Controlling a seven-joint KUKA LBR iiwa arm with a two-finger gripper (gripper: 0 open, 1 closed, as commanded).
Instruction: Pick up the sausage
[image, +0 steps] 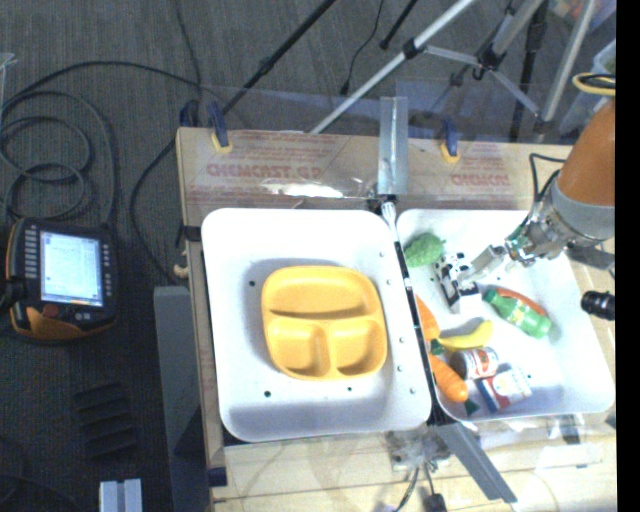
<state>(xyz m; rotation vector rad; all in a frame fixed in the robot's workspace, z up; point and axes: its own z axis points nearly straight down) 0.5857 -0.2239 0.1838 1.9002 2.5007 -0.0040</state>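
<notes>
Right bin (590, 350): gripper (452, 280) low at its upper left; whether the fingers are spread cannot be told. Sausage: not clearly identifiable among the clutter; possibly the orange-red piece (447, 378) at lower left. Advice: align across its narrow, smooth, rounded body. Left bin: yellow plastic compartment tray (322, 322).

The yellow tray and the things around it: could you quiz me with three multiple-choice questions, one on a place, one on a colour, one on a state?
1. Which bin holds the yellow tray?
A. left bin
B. right bin
C. neither

2. What colour is the bottle beside the banana?
A. blue
B. green
C. black

3. Where is the claw?
A. over the left bin
B. off the bench
C. over the right bin

Answers: 1 A, the tray lies in the left bin. 2 B, its body is green. 3 C, it hangs near the right bin's upper left corner.
</notes>
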